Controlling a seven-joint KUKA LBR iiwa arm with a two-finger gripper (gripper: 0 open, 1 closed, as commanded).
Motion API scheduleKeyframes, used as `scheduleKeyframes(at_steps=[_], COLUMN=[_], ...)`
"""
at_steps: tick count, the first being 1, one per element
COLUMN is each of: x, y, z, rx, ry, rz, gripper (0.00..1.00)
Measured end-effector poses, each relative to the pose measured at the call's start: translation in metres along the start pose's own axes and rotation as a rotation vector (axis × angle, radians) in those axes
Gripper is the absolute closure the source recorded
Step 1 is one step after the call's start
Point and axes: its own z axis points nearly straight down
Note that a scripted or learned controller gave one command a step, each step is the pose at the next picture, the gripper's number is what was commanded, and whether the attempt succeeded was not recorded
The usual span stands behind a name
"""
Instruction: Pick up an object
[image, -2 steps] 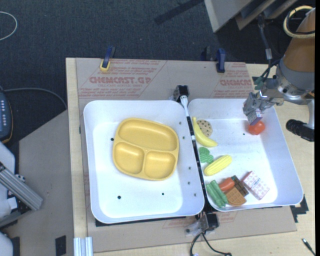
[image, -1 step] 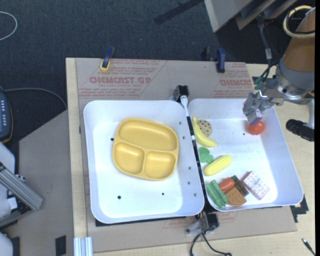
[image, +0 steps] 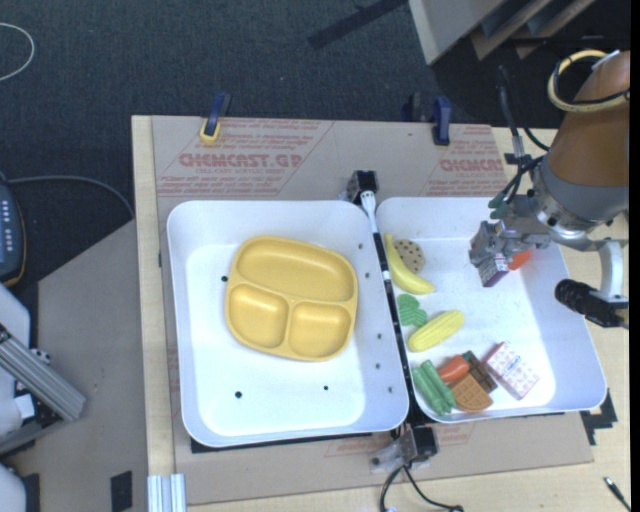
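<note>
My gripper (image: 494, 258) hangs over the upper middle of the right bin (image: 560, 340), reaching in from the right. A small orange piece (image: 518, 259) shows right against its right side; whether it is held cannot be made out. Along the bin's left side lie a yellow banana (image: 406, 271), a speckled cookie (image: 409, 251), a green piece (image: 410, 308) and a yellow corn cob (image: 438, 328). Near the front edge lie green beans (image: 431, 386), a red piece (image: 455, 367), a brown waffle (image: 473, 394) and a pink-and-white box (image: 512, 368).
The left bin (image: 200, 330) holds a yellow divided plate (image: 292, 297). A black clamp (image: 362, 186) sits where the two bins meet at the back. The arm's black fitting (image: 590, 300) juts over the right bin's right edge.
</note>
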Motion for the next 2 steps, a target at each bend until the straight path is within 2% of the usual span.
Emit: scheduleKeyframes(at_steps=[1,2], x=[0.027,0.026], y=[-0.043,-0.054], z=[-0.017,0.003], rx=[-0.003,-0.001], ry=[0.0,-0.001], rz=[0.0,0.003], gripper=[1.0,1.0])
